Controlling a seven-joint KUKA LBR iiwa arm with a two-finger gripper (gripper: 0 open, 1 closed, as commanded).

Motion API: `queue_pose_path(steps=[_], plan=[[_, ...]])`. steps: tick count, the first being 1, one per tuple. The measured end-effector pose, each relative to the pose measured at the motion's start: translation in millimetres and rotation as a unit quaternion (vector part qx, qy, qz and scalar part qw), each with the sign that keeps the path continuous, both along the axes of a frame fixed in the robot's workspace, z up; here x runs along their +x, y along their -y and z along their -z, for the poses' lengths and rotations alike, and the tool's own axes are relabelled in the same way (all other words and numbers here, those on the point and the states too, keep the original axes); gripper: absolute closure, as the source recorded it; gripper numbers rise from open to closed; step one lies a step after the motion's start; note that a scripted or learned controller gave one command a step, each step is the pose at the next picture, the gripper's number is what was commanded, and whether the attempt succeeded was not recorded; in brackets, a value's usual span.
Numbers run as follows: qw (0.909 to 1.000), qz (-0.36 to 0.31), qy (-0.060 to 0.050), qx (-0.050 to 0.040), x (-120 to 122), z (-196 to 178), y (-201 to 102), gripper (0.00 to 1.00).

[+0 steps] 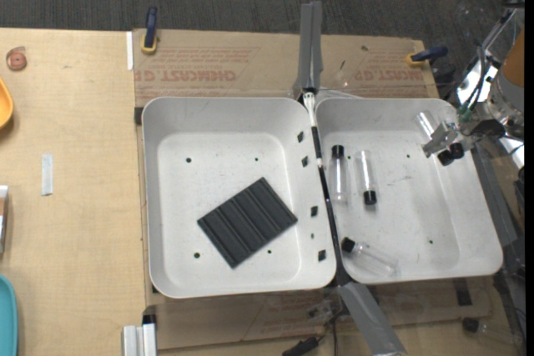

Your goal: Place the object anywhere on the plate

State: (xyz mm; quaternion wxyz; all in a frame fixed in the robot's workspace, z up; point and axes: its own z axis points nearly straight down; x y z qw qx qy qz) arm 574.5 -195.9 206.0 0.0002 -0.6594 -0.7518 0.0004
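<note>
Camera view, left bin [167, 179]: holds the plate [248, 222], a dark ribbed slab lying flat and turned at an angle, near the bin's middle; nothing rests on it.
Camera view, right bin [467, 204]: holds three clear tubes with black caps; tube one [338, 171] and tube two [366, 178] lie side by side toward the left wall, apart from each other; tube three [367, 258] lies in the near left corner, tilted.
Camera view, gripper [440, 142]: over the far right part of the right bin, at the end of the arm [501, 87] coming in from the right; too small and cluttered to tell whether it is wide, narrow or holding anything.
Object: judged to be one of the tubes; all three lie in the right bin, well apart from the plate.
Done: nothing that shows; no tube on the plate.
Left: grasp a tube, carry it over the divider [315, 154] to the left bin, set it on the plate.
</note>
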Motion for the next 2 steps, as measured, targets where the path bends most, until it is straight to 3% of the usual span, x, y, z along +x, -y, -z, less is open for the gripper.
queue_pose_path(steps=[1,2], plan=[[0.9993,-0.039,-0.001,0.0002,-42.5,-10.7,-85.9,1.0],[0.9987,-0.05,-0.002,0.0001,-73.9,16.4,-145.3,1.0]])
